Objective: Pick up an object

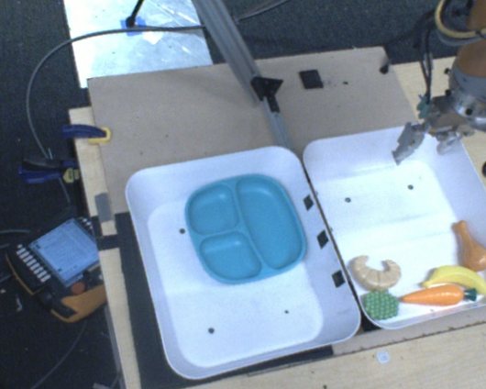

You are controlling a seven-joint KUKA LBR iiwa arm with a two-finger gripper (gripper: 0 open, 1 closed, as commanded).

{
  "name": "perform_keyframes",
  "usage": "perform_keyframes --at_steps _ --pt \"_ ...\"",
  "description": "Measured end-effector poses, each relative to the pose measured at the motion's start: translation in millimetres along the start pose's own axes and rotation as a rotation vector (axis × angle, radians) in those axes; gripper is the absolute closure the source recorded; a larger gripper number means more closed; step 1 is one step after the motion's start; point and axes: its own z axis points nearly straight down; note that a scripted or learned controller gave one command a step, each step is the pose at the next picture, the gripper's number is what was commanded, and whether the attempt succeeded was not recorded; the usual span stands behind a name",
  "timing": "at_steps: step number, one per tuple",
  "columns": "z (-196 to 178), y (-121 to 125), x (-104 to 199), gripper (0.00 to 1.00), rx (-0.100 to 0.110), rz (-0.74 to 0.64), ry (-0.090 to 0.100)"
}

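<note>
Several toy foods lie in the near part of the right bin (395, 209): a tan croissant (376, 272), a green bumpy piece (381, 305), an orange carrot (433, 297), a yellow banana (459, 275) and a brown drumstick (471, 247). My gripper (422, 144) hangs over the far right corner of that bin, well away from the foods. Its fingers (402, 149) are spread open, and nothing sits between them.
A blue divided plate (245, 228) rests in the left bin (185, 339). A grey pole (229, 33) slants across the back of the bench. Cables, clamps and a small device (57, 257) lie on the floor to the left.
</note>
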Motion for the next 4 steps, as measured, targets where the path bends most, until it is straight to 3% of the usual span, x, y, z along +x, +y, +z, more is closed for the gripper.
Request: perform_keyframes --at_steps 1,2,3,4 --pt "62 4 2 0.00 0.001 -0.004 0.000" --pt "88 5 2 0.00 -0.003 -0.004 -0.001" --pt "75 7 2 1.00 -0.010 -0.007 -0.003" --pt "30 9 1 1.00 -0.008 -0.004 -0.001"
